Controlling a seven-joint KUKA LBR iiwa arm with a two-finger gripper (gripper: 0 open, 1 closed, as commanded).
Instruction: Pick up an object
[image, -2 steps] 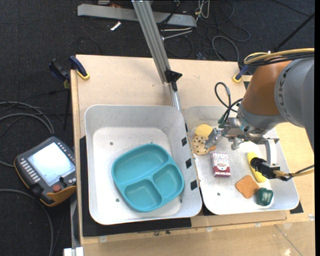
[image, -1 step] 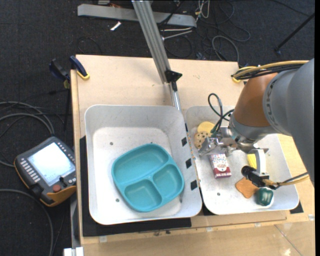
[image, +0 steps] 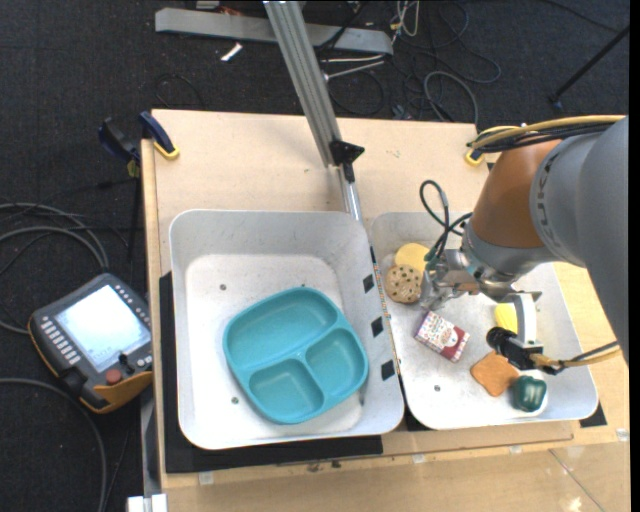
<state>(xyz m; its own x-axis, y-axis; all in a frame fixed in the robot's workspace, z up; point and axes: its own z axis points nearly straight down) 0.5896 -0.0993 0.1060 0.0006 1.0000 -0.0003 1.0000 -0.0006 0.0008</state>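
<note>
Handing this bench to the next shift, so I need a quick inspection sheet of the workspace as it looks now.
Surface: wooden bench bearing two white bins.
Job's things: right bin holds cookie, red packet, toast-like piece, green item.
Clutter: teal divided tray in left bin.
Grippers: gripper low beside the cookie.
Cables: black loops on floor.
Surroundings: pendant at left.

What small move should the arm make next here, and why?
Probably a short descent toward the red-and-white packet: the gripper hangs in the right bin between the packet and a tan perforated ball, with nothing seen between its fingers.
</note>
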